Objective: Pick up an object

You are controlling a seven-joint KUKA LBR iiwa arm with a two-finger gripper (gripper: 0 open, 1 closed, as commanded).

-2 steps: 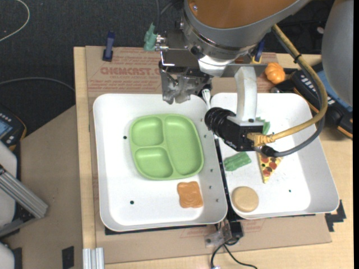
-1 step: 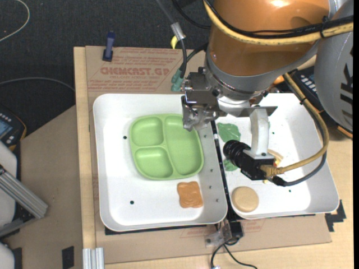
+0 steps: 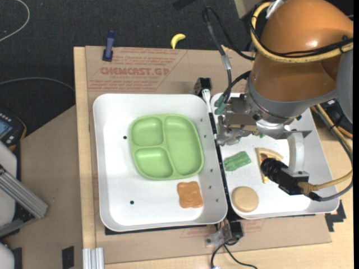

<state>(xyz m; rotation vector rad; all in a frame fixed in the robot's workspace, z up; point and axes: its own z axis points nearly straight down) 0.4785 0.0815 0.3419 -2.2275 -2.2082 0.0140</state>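
Overhead, arm enters from 3 o'clock, orange band (image 3: 305, 29) bulking over right bin (image 3: 322, 150). Gripper (image 3: 233, 129) low at that bin's 10 o'clock corner, by divider; whether apart or together, cannot tell. Green piece (image 3: 236, 161) just below gripper, at its 6 o'clock. Tan disc (image 3: 245, 199) at bin's 7 o'clock. Left bin (image 3: 109, 150) holds green plate (image 3: 166, 146) at centre, orange waffle (image 3: 189, 194) at plate's 5 o'clock. Both bins on table (image 3: 84, 83).
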